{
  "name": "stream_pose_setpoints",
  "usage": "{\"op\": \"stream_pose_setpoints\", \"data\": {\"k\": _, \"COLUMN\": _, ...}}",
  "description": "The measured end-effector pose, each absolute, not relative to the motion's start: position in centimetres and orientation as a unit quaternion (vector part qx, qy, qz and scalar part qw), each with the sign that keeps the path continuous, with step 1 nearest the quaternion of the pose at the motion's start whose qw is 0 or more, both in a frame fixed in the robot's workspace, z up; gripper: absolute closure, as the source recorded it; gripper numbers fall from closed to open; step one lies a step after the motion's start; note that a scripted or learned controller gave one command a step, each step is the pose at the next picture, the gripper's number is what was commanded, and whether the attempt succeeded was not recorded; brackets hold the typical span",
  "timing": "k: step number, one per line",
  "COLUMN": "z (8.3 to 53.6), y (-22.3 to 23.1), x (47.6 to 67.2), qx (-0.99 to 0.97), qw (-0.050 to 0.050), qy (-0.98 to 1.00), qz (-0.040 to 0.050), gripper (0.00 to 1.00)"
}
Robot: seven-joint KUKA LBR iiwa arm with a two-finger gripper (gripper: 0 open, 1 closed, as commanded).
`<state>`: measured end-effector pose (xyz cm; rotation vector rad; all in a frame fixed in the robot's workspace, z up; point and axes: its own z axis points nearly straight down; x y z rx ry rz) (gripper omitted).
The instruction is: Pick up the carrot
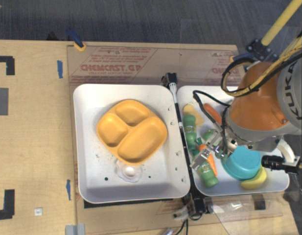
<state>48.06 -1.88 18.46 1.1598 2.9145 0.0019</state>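
A: Two white bins sit side by side on the bench, and the arm (261, 99) hangs over the right bin (283, 184). The gripper (208, 153) is down among the things in that bin.

B: Where is the carrot?

A: There is an orange carrot (212, 113) up and slightly right of the gripper, near the bin's far side, lying at a slant and partly under the arm. Small orange bits show right by the gripper too, but I cannot tell what they belong to.

B: Are the fingers apart or together?

A: I cannot tell; the spot is too cluttered and small.

B: What else is near?

A: Green pieces (191, 131) lie just left of the gripper. A teal cup (243, 162) sits just right of it, touching a yellow lemon-like thing (255, 179). Well to the left, the left bin (87, 146) holds a yellow divided plate (132, 130) and a small white thing (128, 171) below it.
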Motion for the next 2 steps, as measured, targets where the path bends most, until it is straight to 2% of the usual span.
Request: {"op": "stream_pose_setpoints", "data": {"k": 2, "z": 18.46, "y": -1.78, "x": 48.04, "qx": 0.365, "qw": 0.002, "qy": 0.931, "qz": 0.0, "gripper": 0.0}}
